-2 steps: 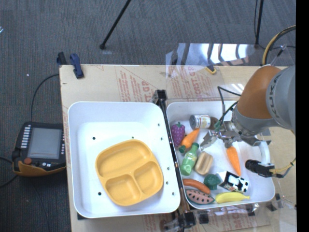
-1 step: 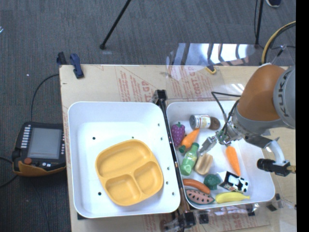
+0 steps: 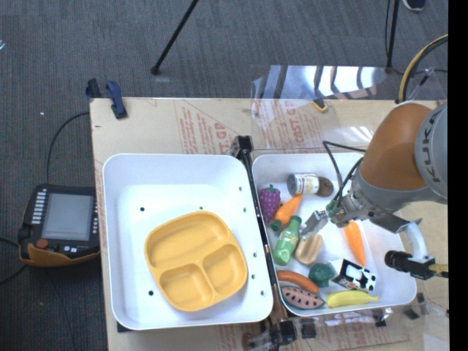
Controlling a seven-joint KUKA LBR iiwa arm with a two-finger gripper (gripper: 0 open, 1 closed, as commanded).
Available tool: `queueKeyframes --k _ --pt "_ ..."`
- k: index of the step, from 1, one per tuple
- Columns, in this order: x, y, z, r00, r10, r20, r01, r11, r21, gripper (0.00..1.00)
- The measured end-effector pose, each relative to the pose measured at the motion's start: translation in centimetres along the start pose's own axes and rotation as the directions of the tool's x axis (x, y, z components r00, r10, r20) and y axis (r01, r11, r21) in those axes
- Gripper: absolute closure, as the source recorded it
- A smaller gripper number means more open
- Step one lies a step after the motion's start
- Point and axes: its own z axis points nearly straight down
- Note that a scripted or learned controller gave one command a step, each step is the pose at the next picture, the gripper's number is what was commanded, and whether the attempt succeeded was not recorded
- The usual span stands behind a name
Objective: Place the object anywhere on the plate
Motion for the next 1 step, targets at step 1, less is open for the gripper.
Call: queueKeyframes --k 1 --pt "-0.16 -0.09 -0.85 1.0 0.006 -0.004 -0.006 1.0 0.004 1.0"
